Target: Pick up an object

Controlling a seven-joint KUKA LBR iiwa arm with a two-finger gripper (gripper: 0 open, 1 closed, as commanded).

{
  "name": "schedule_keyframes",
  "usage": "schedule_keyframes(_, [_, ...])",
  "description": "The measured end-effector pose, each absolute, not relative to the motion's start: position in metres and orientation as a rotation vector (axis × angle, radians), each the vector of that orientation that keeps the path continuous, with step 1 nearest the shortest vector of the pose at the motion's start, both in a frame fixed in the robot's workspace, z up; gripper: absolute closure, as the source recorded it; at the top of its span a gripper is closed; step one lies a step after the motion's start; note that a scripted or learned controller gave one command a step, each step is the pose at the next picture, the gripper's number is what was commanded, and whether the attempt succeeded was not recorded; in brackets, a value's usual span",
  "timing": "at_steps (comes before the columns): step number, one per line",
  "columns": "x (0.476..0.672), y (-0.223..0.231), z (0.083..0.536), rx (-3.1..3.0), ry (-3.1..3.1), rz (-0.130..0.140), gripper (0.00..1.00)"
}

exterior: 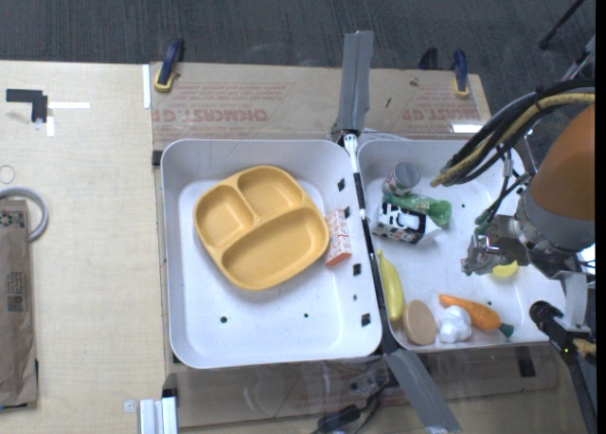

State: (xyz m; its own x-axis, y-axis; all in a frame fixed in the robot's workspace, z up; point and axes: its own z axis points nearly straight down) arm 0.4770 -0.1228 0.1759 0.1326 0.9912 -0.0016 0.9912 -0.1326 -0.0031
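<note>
My gripper (481, 260) hangs low over the right side of the right bin (471, 159). A small yellow object (506, 271) lies right beside it, partly hidden by the wrist. In the same bin are an orange carrot (471, 313), a white garlic-like piece (455, 326), a tan oval piece (420, 322), a yellow banana (390, 283), a black-and-white packet (399, 222) with a green piece (428, 207) over it, and a small grey cup (406, 175).
The left bin (256, 333) holds a yellow divided plate (262, 226) and a small orange-pink packet (339, 237) against its right wall. Black and yellow cables (492, 143) arch over the right bin's far corner. A brown paper bag (14, 290) lies at the bench's left.
</note>
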Motion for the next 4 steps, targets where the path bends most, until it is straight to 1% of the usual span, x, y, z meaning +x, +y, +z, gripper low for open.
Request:
schedule_keyframes(1, [0.477,-0.126,0.276,-2.591,-1.776,0.007,1.00])
schedule_keyframes(2, [0.477,-0.126,0.276,-2.591,-1.775,0.008,0.00])
schedule_keyframes(3, [0.477,-0.115,0.174,-2.400,-2.024,0.007,0.00])
schedule_keyframes(4, [0.476,-0.120,0.091,-2.565,-1.810,0.006,0.00])
